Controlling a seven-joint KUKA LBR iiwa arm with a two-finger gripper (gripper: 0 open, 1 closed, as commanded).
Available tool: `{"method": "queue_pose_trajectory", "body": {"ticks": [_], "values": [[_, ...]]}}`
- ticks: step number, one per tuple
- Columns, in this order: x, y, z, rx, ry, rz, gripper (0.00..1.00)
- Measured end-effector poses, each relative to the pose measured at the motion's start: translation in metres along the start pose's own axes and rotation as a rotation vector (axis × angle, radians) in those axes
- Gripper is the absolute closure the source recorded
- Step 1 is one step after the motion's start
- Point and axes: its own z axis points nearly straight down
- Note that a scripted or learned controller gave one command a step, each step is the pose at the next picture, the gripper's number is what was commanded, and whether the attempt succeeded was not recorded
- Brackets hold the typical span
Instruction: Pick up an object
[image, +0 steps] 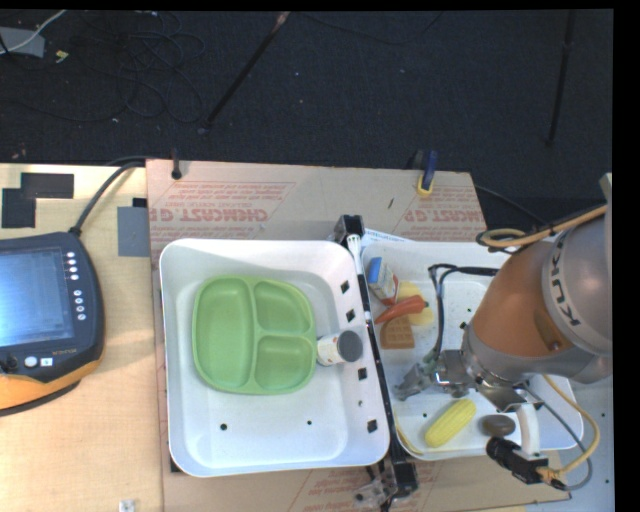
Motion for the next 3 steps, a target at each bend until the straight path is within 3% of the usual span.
{"method": "queue_pose_trajectory", "body": {"ticks": [1,2,3], "values": [[0.066,0.018,-0.105,-0.011,0.001,-0.009,0.0],[0.017,0.082,-0.019,0.008,0.005,-0.007,0.0],[0.013,0.096,-0.016,0.035,0.014,-0.017,0.0]]}}
